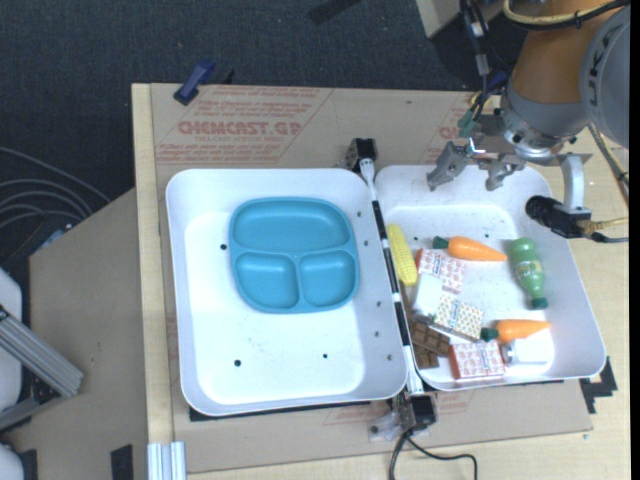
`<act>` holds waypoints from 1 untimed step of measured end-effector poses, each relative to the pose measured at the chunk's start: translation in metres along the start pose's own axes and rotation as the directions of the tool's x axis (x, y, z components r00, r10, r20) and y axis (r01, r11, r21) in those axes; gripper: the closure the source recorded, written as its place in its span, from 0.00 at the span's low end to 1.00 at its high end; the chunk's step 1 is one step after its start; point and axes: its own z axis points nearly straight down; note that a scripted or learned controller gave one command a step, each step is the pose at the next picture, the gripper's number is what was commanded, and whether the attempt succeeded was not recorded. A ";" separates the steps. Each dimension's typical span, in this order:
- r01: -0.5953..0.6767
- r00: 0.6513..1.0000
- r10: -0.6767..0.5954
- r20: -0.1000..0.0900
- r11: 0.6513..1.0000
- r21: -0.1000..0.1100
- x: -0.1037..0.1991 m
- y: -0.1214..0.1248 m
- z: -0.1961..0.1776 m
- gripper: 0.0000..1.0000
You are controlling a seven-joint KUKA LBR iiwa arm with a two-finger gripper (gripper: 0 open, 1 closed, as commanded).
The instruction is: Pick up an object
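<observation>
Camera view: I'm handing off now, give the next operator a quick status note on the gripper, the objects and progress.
Gripper: open, nothing between its fingers, above the far end of the right bin.
Right bin holds: corn cob, two carrots, green bottle, chocolate bar, small packets.
Left bin: blue divided tray.
Done: nothing picked up.
Left: descend on one object, close, lift.
</observation>
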 end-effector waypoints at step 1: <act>-0.001 1.000 0.001 0.001 1.000 0.002 -0.034 -0.024 0.116 0.00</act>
